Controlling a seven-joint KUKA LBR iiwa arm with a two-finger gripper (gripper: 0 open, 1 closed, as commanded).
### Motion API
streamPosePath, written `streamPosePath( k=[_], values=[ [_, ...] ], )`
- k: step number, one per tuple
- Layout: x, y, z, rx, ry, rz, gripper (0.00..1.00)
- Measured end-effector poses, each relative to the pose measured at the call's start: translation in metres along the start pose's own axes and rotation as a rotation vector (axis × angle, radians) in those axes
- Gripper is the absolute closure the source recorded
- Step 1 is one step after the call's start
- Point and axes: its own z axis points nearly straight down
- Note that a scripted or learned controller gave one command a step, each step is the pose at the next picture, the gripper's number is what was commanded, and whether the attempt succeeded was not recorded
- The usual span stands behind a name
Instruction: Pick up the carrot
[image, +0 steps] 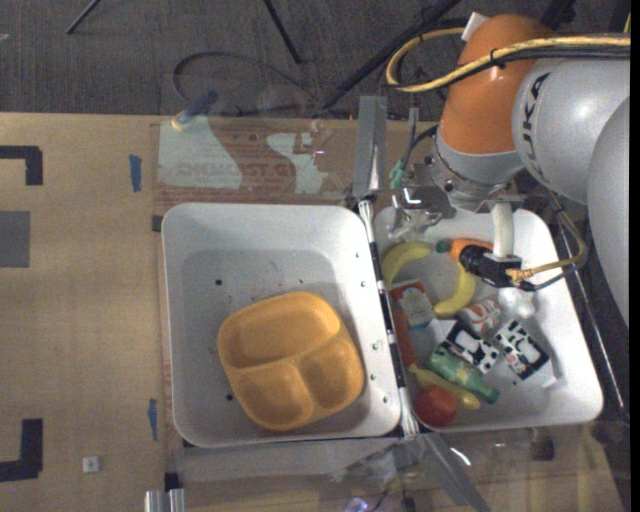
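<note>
The carrot (466, 244) shows as a small orange piece near the back of the right bin (575, 385). Most of it is hidden by a black cable fitting and the arm's wrist. My gripper (414, 214) hangs over the bin's back left corner, a little to the left of the carrot and just above the banana (402, 259). I see nothing held in it.
In the right bin lie a curved yellow banana, a red packet (413, 305), a small can (481, 317), a black-and-white box (497, 350), a green bottle (462, 371) and a tomato (436, 404). An orange divided plate (290, 360) sits in the left bin (190, 300).
</note>
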Motion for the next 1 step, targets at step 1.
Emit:
streamPosePath(
  k=[1],
  values=[
    [-0.0787, -0.0632, 0.0227, -0.001, -0.001, -0.067, 1.00]
  ],
)
